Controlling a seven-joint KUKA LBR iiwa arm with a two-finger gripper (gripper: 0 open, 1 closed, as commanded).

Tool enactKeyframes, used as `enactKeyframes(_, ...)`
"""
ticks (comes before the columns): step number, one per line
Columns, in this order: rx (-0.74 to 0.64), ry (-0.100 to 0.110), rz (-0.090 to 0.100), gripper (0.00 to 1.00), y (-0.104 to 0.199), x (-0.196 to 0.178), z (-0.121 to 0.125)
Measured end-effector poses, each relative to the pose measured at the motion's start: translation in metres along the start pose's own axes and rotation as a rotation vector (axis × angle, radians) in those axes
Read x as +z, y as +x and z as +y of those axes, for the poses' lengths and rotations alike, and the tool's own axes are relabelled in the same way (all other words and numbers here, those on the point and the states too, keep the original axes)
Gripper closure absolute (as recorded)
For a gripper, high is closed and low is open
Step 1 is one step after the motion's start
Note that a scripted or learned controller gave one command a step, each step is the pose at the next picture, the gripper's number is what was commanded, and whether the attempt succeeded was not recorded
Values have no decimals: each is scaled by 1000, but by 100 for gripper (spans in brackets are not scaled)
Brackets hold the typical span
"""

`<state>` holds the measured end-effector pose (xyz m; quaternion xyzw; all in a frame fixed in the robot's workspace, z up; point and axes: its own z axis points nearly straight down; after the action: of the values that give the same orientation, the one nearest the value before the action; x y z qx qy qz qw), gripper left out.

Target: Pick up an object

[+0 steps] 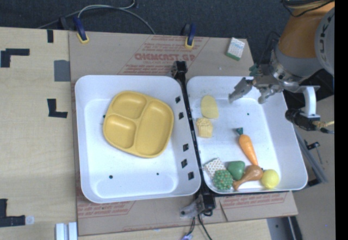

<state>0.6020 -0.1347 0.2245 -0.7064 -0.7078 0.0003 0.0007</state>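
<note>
The right bin (283, 125) holds toy food. A pale yellow potato-like piece (209, 106) and a small tan cube (205, 127) lie near its left wall. An orange carrot (247, 147) lies in the middle. At the front are a checkered block (213, 166), green broccoli (223, 179), a green pepper (236, 169), a brown drumstick (249, 174) and a yellow lemon (270, 178). My gripper (252, 93) hangs over the bin's back right part, open, its two grey fingers spread with nothing between them.
The left bin (89, 141) holds a yellow divided plate (137, 123). A small green and white box (236, 48) lies on the cardboard behind the right bin. Two clamps (189, 35) hold the cardboard's back edge. A black divider (187, 125) runs between the bins.
</note>
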Motion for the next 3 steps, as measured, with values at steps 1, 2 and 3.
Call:
enactKeyframes(1,3,4,1,0,-89,124,-65)
enactKeyframes(2,1,-8,-4,0,-78,138,-100)
enactKeyframes(3,1,-9,-4,100,-78,128,-100)
